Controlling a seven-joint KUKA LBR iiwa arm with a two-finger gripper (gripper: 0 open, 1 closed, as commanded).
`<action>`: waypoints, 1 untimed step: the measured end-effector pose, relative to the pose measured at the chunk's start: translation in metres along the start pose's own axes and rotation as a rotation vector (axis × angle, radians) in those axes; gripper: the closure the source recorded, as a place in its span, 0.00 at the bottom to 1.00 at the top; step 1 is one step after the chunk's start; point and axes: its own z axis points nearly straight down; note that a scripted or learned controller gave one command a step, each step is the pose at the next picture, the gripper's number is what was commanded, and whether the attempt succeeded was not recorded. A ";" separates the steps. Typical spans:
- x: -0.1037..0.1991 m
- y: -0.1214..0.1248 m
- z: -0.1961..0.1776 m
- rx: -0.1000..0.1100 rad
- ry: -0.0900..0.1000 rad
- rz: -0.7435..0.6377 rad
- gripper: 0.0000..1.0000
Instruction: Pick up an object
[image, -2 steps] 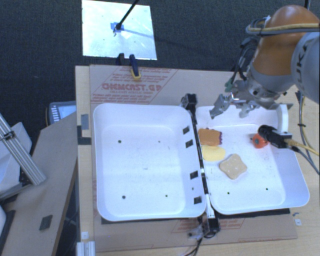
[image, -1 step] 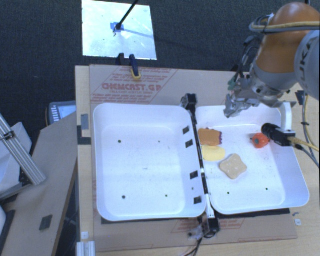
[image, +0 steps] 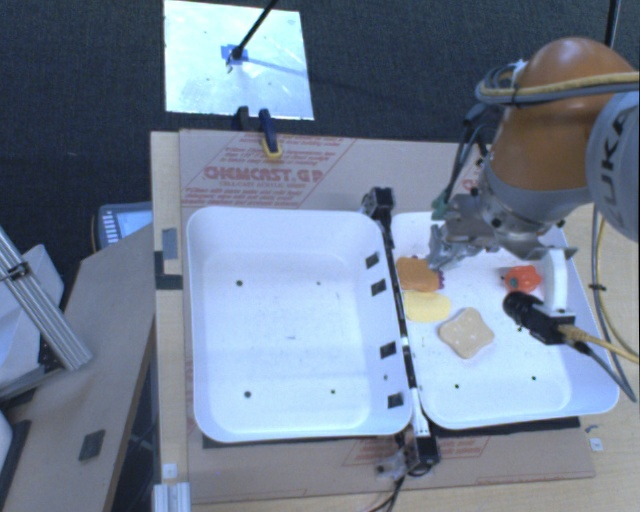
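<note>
The gripper (image: 440, 255), whose state I cannot tell, hangs low in the right bin (image: 520, 405) just above the orange piece (image: 418, 274), so this looks like the reach-and-descend step, with closing and lifting next.

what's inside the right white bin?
In the right white bin: orange flat piece, yellow flat piece, tan toast-shaped piece, red-orange object. The gripper and arm cover the bin's back part.
</note>
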 end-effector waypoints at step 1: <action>0.069 0.009 -0.033 -0.005 0.001 -0.002 1.00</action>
